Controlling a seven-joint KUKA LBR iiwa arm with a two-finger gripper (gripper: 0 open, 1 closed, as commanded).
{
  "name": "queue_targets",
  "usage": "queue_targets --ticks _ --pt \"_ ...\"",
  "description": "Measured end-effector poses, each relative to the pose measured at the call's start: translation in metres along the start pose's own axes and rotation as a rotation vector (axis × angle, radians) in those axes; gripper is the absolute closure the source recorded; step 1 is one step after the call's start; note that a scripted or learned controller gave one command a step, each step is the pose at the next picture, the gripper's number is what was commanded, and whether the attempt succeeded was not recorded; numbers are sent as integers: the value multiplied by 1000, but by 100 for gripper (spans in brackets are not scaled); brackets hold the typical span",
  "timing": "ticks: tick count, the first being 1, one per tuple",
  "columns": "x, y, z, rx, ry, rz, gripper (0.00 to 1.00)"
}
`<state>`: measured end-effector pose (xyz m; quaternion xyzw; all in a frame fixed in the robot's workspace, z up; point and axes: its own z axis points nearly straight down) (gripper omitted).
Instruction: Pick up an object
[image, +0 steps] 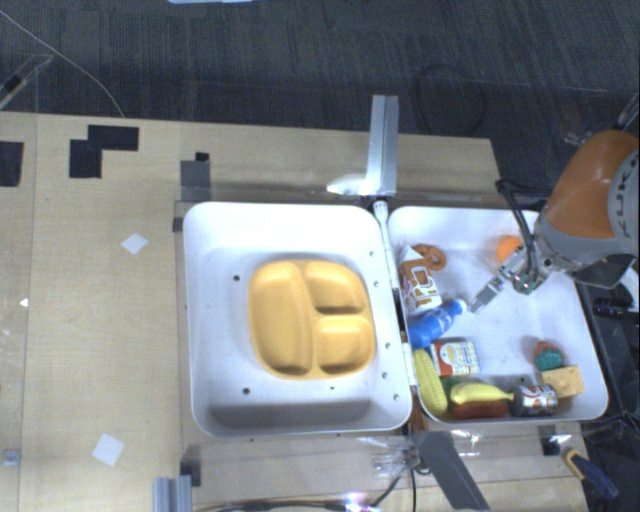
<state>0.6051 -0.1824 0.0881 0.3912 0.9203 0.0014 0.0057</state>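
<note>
A: From the camera above, what sits on the worktop (90, 330)?

B: Pale wood, smooth, bearing two shallow white bins with rounded corners. The left bin (215, 300) holds one yellow plastic tray (310, 318), glossy, moulded with three compartments. The right bin (590, 330) holds the clutter.

A: Take the blue bottle as the landmark. What lies around it?

B: The blue bottle (435, 323) is one smooth plastic cylinder with a white cap. Its long axis runs at a slant, cap toward the upper right, base toward the lower left by the wall between the bins. Just above it lies one white and orange carton (420, 285), boxy, and beyond that a brown pretzel shape (430, 256). Just below it sits one small box printed in red and green (456, 357). Further below lie one ear of corn (429, 381), bumpy and yellow, and one banana (478, 394), both long. Right of the banana lies one shiny can (535, 400) on its side, then a tan block (566, 381) and a small red and green piece (547, 355).

A: And the tool?

B: The tool (485, 296) is metal and slim, just to the upper right of the bottle's cap, pointing down-left. Its fingers look close together with nothing between them. One orange ball (508, 246) lies further up and right, partly behind the arm.
</note>
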Motion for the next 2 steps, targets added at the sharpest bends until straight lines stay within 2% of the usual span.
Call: queue_targets --ticks 1,2 --pt "0 0 0 0 0 0 0" --pt "1 -35 -1 1 -1 -417 0"
